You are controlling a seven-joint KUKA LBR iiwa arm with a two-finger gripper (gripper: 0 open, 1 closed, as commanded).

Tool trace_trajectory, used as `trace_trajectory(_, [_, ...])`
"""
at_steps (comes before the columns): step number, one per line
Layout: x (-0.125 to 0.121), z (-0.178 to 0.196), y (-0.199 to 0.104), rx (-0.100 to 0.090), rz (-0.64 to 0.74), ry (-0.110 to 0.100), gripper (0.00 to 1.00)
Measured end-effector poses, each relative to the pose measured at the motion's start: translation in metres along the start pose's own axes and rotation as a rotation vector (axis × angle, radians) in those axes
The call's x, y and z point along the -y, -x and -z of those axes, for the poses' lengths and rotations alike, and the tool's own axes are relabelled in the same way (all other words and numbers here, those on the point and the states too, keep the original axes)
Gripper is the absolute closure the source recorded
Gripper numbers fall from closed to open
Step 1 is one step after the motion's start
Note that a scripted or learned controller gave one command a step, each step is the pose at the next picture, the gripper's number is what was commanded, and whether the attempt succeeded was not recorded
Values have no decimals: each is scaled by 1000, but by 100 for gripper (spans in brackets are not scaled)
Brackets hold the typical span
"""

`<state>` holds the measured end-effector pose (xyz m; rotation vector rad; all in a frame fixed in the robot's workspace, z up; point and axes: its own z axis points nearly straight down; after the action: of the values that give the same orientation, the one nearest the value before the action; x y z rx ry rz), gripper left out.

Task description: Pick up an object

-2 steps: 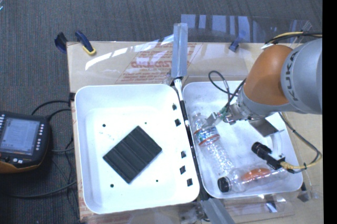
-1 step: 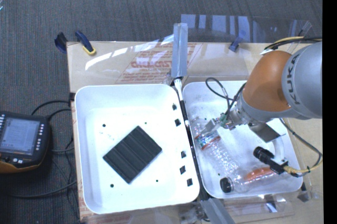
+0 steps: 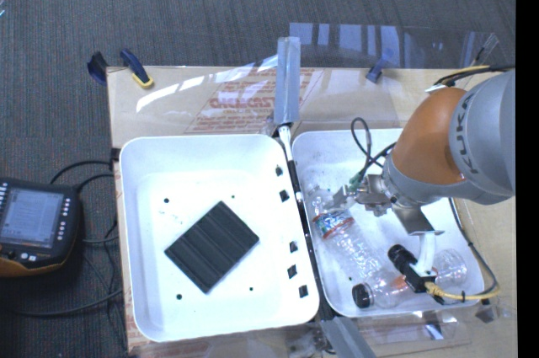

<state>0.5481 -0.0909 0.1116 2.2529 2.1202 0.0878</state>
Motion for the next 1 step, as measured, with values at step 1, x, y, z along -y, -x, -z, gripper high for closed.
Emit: trace_trajectory(1, [-2,0,-6,7,149,-2,0])
